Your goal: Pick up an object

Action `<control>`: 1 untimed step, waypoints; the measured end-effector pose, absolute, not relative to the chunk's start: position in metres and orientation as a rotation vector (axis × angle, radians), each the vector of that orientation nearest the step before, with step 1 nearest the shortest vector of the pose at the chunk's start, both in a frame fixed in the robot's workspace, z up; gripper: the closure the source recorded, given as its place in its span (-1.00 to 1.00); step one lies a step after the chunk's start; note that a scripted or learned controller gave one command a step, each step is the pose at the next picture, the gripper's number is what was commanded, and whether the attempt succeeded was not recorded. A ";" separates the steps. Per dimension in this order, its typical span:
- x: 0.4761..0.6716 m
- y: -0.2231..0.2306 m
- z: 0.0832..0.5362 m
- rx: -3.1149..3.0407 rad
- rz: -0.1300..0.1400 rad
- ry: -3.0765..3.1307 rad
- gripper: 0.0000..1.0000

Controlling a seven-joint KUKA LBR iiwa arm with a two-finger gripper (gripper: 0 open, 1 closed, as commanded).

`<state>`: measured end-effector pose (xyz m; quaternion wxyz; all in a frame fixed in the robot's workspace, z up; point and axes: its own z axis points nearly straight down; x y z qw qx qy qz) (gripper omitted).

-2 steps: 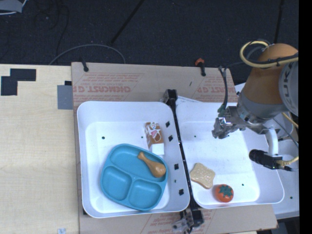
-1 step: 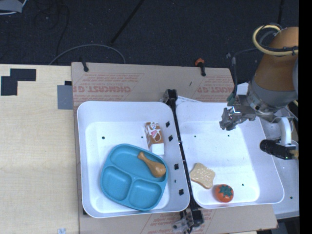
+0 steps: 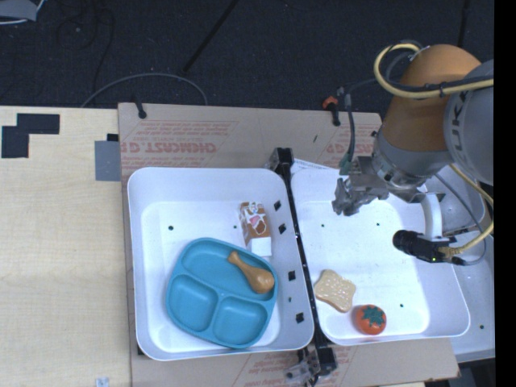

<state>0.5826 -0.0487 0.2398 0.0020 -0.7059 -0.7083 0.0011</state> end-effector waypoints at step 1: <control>0.599 -0.008 0.234 -2.215 0.002 -2.224 1.00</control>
